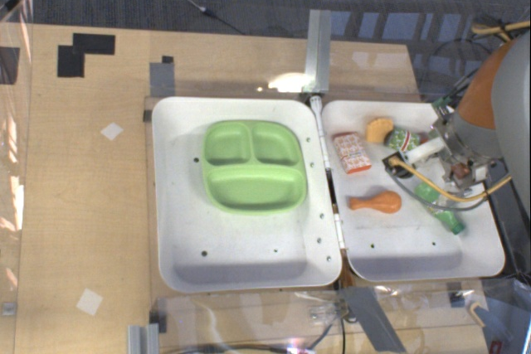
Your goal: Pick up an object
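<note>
The gripper point(452, 170) is low at the right side of the right bin point(415, 257); whether it is apart or together I cannot tell, as wrist and cables hide it.

Nearest to it lies a green bottle point(440, 207), probably light, stiff and a little slippery; I would take it across its narrow body. An orange drumstick point(375, 202) at centre-right lies free, best held at its thick end. A red packet point(352, 152) and a yellow piece point(379, 129) lie above. The left bin point(178, 261) holds a green tray point(253, 165).

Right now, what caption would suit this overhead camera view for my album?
Robot gripper reaches into the right bin of toys; a green tray sits in the left bin.
</note>
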Controlling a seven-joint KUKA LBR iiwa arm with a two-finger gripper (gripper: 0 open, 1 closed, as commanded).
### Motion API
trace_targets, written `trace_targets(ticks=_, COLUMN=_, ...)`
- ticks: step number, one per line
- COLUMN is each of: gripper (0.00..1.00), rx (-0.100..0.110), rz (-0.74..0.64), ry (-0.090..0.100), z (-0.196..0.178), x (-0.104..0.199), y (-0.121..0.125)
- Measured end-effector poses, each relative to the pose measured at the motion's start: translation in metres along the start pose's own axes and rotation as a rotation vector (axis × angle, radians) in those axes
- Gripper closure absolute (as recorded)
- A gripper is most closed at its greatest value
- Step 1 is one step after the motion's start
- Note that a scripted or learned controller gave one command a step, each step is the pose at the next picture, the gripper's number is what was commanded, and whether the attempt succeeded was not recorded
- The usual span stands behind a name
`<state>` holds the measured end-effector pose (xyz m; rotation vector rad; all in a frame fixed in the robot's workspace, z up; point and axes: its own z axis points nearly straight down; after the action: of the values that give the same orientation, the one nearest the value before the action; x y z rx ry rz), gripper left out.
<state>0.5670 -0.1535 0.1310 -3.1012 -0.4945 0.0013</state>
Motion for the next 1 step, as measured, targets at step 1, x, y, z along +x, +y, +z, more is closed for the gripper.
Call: trace_targets(ticks=1, gripper=0.00, rx=-0.003, rz=0.107, ry=0.004, z=-0.0959, x=0.0739, y=0.0568)
